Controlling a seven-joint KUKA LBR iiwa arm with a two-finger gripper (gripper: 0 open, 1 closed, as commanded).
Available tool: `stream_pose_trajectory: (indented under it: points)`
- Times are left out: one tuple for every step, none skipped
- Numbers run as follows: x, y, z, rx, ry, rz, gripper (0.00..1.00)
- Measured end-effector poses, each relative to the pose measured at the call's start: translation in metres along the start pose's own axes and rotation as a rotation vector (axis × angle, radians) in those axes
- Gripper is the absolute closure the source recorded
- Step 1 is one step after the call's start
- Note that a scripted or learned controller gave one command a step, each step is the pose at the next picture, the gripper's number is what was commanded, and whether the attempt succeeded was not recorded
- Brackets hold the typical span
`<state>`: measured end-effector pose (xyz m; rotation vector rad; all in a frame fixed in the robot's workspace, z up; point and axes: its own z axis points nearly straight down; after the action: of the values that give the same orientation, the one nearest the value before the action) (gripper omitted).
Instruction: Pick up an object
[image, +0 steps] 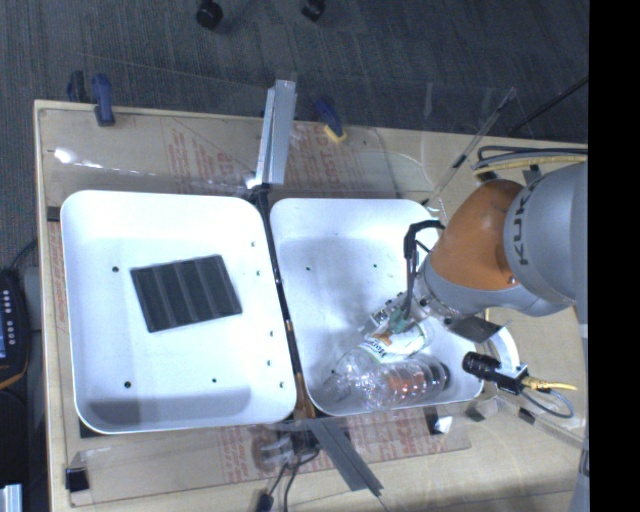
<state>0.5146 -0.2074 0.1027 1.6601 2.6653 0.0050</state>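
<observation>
Arm (500, 250): over right bin (330, 240), near-right part.
Pincer (402, 318): low in right bin, at the clutter; opening and grip, cannot tell.
Bottle (390, 380): clear plastic, lying along right bin's near wall.
Wrapper (392, 340): crumpled, touching bottle, just under pincer.
Pad (187, 292): dark ribbed, in left bin (100, 230).
</observation>
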Motion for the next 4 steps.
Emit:
stream_pose_trajectory:
  points:
    - [0.04,0.041,-0.09,0.003,-0.001,0.247,1.0]
    - [0.04,0.041,-0.09,0.003,-0.001,0.248,0.0]
    - [0.017,0.046,-0.031,-0.029,-0.029,0.132,0.0]
    - [0.006,0.039,0.01,0.002,-0.002,0.049,0.0]
